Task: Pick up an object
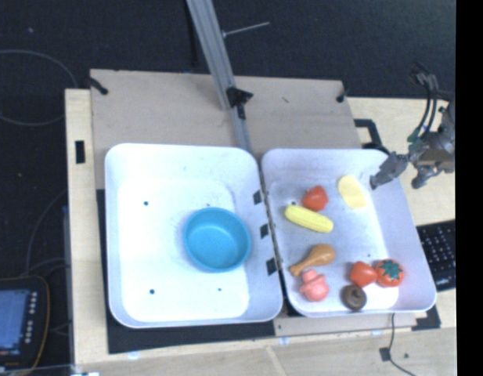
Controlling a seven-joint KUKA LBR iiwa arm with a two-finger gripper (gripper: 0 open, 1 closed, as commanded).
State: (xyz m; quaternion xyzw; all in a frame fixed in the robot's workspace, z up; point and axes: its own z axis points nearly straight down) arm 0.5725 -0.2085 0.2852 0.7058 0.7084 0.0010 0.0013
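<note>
A blue bowl [217,238] sits in the left bin [131,171]. The right bin [398,218] holds toy foods, among them a yellow corn cob [308,218]. At its upper right edge the gripper [405,173] hangs empty, fingers spread apart.

Both bins [131,171] look like smooth white plastic with a soft sheen. The blue bowl [217,239] is glossy plastic. The toy foods, such as the yellow corn [309,218] and the tomato [389,272], look like smooth, slightly shiny plastic. The bench [296,112] is matt, pale board, wood-like. The slanted pole [214,45] looks like dull grey metal
</note>
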